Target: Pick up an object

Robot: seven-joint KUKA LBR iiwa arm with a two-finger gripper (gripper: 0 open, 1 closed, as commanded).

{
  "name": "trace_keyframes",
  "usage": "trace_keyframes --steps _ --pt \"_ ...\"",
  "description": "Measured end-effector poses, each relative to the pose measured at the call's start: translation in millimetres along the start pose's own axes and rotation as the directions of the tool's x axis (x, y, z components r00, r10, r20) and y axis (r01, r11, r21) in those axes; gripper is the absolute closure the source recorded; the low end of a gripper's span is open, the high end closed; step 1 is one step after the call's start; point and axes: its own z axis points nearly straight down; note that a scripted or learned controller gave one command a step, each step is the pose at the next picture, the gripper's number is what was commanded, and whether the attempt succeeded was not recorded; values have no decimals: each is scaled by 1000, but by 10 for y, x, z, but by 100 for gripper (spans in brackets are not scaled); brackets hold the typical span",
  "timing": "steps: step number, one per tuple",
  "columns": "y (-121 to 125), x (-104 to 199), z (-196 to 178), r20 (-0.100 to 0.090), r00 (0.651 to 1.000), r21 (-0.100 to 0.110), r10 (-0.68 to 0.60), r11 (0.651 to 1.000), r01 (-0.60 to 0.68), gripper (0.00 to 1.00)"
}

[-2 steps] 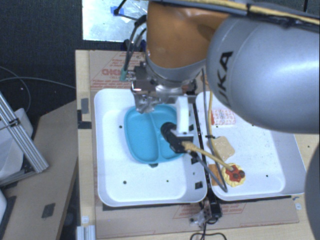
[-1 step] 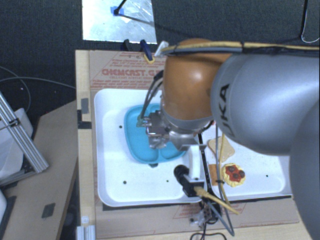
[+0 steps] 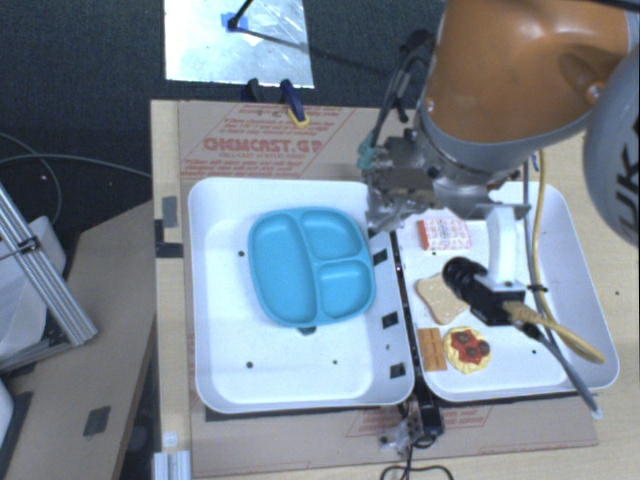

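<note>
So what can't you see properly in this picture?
Camera view:
pincer: mostly covered by the orange arm above it.
red and white packet: print too small to read.
right bin: far corner hidden behind the arm.

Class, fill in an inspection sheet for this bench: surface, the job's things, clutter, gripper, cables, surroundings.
Surface: left bin and right bin, side by side on printed cardboard.
Job's things: blue plate in the left bin; packet, bread, cracker and pizza in the right bin.
Clutter: nothing seen.
Grippers: gripper over the bins' shared wall, by the plate's far corner.
Cables: black cable left of the bench; wires at its near edge.
Surroundings: foil sheet, blue clamp, metal frame.
</note>
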Motion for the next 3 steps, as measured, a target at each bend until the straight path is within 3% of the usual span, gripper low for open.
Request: trace_keyframes --steps 1,2,3 --pt "-8 33 -30 3 1000 12 -9 1000 9 100" --pt "-9 33 -25 3 1000 13 -9 1000 9 0" --pt "118 97 -519 3 1000 12 -7 1000 7 0"
